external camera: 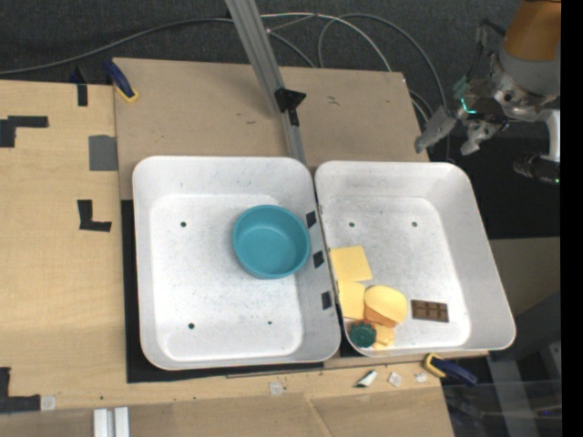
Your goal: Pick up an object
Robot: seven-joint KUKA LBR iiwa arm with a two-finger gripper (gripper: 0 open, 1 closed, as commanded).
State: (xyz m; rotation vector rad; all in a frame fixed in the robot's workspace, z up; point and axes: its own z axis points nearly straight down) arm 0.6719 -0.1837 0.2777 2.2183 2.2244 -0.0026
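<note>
Camera view, end effector (453, 133) fingers spread, nothing between them, above bench beyond right bin (474, 198)

2 white bins (164, 185) on the tabletop. By the blue bowl (270, 241): 1 bowl, left bin. Right of it: 2 yellow squares (350, 264), 1 yellow round (386, 304), 1 teal bit (363, 336), 1 brown block (429, 311).

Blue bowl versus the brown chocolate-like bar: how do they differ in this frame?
The blue bowl is round, deep and large; the brown bar is flat, rectangular and small. The bowl sits alone in the left bin; the bar lies in the right bin near yellow pieces. Both rest untouched, apart from the gripper.
</note>
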